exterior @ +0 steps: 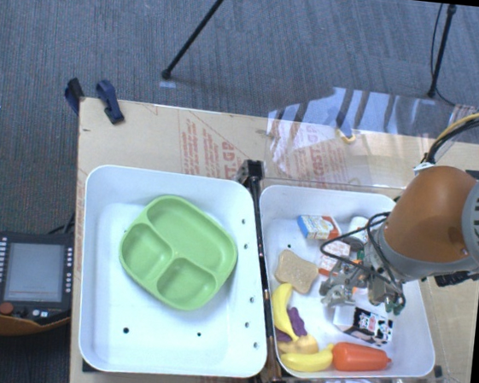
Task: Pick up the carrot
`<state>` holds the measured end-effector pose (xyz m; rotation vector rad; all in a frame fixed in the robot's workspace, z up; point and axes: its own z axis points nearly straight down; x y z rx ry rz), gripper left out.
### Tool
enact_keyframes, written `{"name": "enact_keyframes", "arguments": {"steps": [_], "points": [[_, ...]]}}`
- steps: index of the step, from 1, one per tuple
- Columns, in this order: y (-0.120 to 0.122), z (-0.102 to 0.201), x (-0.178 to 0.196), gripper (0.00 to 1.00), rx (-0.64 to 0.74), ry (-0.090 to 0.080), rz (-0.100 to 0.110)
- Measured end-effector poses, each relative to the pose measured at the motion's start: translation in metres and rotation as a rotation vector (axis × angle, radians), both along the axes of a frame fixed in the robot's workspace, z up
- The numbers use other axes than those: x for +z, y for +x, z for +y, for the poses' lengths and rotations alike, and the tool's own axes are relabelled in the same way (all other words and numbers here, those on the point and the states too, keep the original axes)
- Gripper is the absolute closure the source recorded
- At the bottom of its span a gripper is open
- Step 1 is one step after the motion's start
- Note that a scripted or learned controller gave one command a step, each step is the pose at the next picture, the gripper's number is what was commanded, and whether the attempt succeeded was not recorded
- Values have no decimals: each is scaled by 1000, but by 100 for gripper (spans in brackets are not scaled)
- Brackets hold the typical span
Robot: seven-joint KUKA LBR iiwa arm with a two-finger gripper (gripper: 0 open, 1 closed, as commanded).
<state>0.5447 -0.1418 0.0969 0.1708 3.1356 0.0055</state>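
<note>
The carrot (361,357), orange and stubby, lies at the front of the right bin (420,337), close to its front wall. My gripper (359,291) hangs over the middle of that bin, a short way behind the carrot and apart from it. The orange wrist band covers most of the view above it. Between gripper and carrot sits a small black-and-white carton (368,324).
The right bin also holds a banana (293,338), a purple piece (295,321), a slice of bread (297,272) and a small blue-and-orange box (316,227). A green divided plate (178,252) rests in the left bin (92,315). A handheld pendant (30,281) lies off the bench at left.
</note>
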Motion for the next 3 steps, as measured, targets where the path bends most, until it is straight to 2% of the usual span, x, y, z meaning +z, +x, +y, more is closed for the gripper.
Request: {"name": "enact_keyframes", "arguments": {"steps": [1, 2, 3], "points": [[0, 0, -1, 0, 1, 0, 1], [1, 1, 9, 100, 4, 1, -1], [1, 1, 9, 0, 4, 1, 0]]}}
